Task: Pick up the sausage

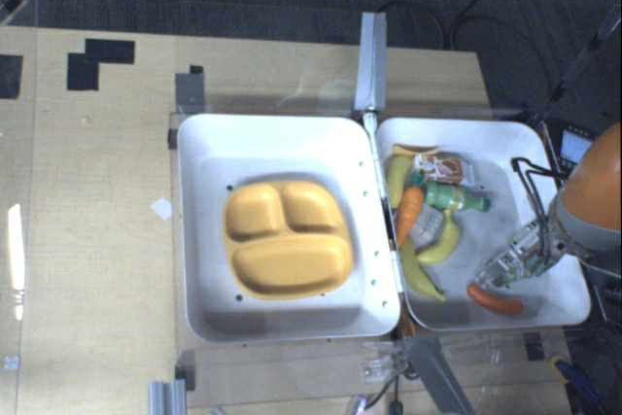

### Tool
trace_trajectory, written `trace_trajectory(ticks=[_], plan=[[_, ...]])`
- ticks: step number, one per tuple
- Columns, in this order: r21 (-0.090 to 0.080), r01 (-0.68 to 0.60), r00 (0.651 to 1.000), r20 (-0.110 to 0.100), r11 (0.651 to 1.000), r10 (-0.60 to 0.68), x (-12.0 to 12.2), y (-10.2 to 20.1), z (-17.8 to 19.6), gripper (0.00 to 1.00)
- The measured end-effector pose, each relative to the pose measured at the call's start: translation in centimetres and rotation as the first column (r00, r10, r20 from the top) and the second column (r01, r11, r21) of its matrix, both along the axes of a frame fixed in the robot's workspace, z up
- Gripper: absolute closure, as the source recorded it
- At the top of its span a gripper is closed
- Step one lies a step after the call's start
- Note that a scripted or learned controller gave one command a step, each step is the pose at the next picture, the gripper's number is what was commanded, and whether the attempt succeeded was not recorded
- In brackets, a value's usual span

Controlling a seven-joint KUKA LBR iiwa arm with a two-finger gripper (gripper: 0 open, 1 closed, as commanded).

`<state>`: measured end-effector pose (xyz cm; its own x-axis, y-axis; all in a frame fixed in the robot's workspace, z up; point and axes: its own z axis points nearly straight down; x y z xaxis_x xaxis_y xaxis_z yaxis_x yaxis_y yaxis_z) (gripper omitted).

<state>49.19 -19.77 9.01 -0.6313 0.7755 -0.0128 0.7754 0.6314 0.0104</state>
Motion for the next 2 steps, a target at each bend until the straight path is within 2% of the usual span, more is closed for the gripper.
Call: trace_trajectory(ticks=[1, 2], plan=[[-0.004, -0.165, 0.986, 0.001, 0.986, 0.165, 0.04, 6.57, 0.03, 0.00], [0.001, -0.045, 0.999, -0.005, 0.999, 0.045, -0.17, 6.35, -0.07, 0.00]])
